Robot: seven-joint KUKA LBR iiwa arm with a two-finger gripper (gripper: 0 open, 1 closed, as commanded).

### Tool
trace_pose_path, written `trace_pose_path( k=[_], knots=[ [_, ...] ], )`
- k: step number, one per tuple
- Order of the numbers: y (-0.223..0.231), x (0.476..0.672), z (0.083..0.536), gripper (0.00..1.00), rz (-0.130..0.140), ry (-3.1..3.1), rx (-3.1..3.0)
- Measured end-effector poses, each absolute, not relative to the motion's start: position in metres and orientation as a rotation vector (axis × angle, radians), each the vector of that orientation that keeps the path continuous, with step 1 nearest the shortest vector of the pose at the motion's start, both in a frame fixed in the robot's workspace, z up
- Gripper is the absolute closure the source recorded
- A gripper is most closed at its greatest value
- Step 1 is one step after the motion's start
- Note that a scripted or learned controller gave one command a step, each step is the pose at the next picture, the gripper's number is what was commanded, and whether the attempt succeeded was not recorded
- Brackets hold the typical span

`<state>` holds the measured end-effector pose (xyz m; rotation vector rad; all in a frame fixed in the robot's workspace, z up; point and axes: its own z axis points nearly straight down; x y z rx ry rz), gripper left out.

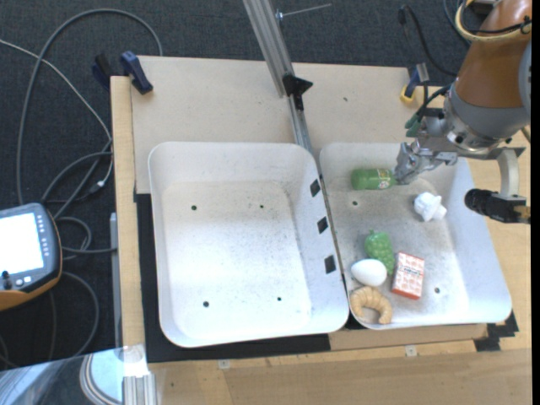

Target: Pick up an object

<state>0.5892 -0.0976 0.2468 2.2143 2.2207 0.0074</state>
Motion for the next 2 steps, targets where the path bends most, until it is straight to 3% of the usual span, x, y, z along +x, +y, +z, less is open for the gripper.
trace_pose_path(
  k=[1, 2],
  knots=[
    [-0.04, 0.567, 0.24, 1.0, 0.0, 2.232, 2.218],
    [0.008, 0.558, 0.245, 1.0, 0.001, 2.232, 2.217]
  ],
)
